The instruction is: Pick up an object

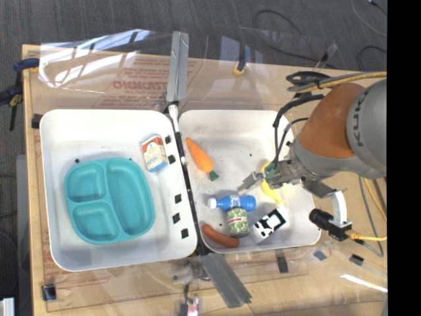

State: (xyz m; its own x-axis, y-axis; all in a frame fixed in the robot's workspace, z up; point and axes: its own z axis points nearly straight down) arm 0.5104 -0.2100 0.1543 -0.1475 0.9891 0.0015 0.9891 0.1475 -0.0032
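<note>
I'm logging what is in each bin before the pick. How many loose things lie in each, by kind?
Left bin:
teal divided tray: 1
small carton: 1
Right bin:
carrot: 1
blue bottle: 1
green can: 1
sausage: 1
black-and-white toy: 1
yellow item by the claw: 1
Total: 8

The right bin holds most of the objects. A carrot (198, 155) — orange, with a green top — lies slantwise in the far left part, its green end pointing toward the near right. A bottle (231, 203) with a blue label lies on its side near the middle, white cap to the left. Just near of it stands a small can (238, 222) with a green label, touching the bottle. A sausage (220, 236) lies along the near wall. A black-and-white cow toy (270, 224) sits right of the can. A banana (271, 188) — yellow, partly hidden — lies at the right. In the left bin, a small carton (154, 153) lies near the right wall.
</note>
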